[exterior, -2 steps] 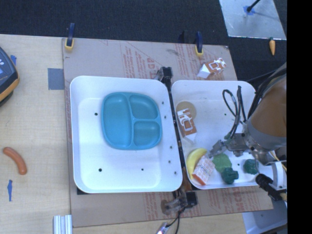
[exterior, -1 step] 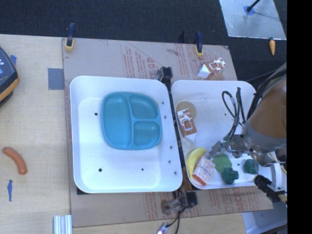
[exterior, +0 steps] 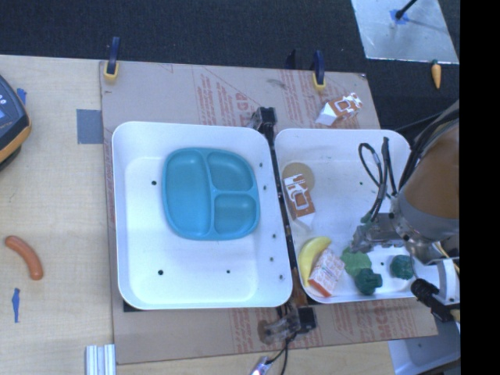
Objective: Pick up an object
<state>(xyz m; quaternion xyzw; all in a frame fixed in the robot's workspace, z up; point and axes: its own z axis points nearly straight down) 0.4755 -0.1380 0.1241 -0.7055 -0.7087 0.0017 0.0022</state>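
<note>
End effector (exterior: 373,239) hangs over the green toy (exterior: 361,266) at the right bin's (exterior: 336,143) 5 o'clock; can't tell its state. Looks light and lumpy, so grab its middle.

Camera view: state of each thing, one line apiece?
Blue divided plate: flat, upright, in the left bin.
Yellow banana: lying in the right bin, front left.
Snack packet: lying beside the banana.
Green pieces: loose in the right bin, front.
Brown-and-white packet: lying flat by the right bin's left wall.
Sausage: on the bench, outside the bins.
Gripper: low over the green pieces; grip unclear.
</note>
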